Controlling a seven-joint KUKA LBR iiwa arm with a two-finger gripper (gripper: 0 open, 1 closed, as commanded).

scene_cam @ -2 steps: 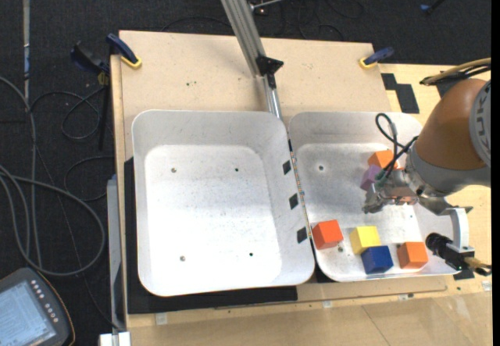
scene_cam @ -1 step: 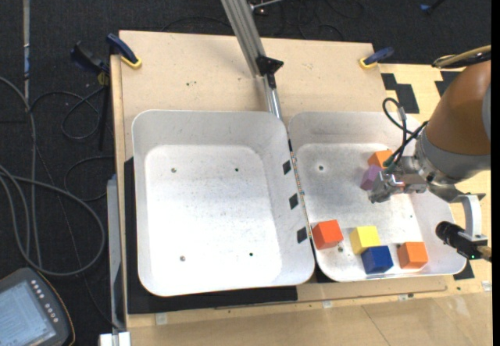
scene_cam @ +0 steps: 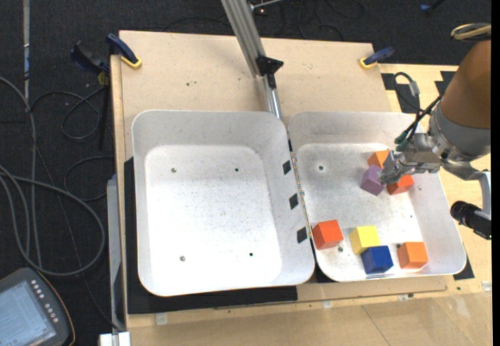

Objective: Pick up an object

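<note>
My gripper (scene_cam: 393, 173) hangs low over the back of the right bin (scene_cam: 344, 266), right above a tight cluster of blocks: a purple block (scene_cam: 372, 180), a red block (scene_cam: 401, 184) and an orange block (scene_cam: 378, 158). The wrist hides the fingertips. Near the bin's front lie another orange block (scene_cam: 327, 233), a yellow block (scene_cam: 363, 238), a blue block (scene_cam: 377, 259) and an orange block (scene_cam: 412, 255) at the front right.
The left bin (scene_cam: 211, 200) lies beside the right one on the wooden bench. A slanted metal pole (scene_cam: 238, 12) runs from the top down to the gap between the bins. Clamps sit at the bench's back corners.
</note>
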